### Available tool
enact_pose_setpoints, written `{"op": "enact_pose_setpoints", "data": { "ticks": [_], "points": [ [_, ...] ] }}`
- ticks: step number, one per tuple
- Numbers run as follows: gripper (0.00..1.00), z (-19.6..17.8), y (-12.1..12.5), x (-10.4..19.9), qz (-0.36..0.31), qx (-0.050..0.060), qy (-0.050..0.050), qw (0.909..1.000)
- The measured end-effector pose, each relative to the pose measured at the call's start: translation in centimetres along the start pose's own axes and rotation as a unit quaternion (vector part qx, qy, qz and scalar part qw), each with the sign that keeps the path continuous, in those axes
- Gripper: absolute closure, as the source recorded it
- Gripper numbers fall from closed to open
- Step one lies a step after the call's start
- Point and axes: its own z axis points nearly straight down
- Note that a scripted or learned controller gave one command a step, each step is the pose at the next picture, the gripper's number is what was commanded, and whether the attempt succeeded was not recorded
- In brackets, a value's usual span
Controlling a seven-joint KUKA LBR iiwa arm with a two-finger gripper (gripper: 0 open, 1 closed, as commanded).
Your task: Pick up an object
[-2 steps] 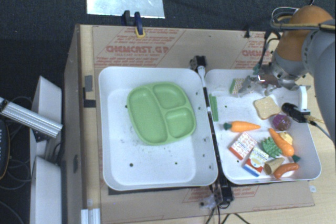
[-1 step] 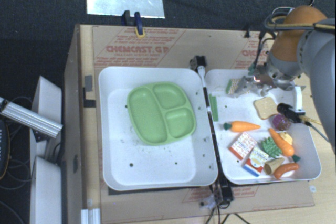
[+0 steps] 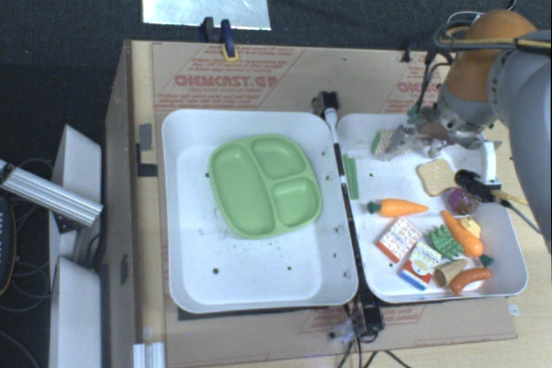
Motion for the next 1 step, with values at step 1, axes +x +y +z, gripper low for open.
{"op": "enact_pose_setpoints", "data": {
  "ticks": [1],
  "points": [
    [0.00, -0.06, 0.07, -1.48, 0.000, 0.000, 0.002, 1.0000]
  ]
}}
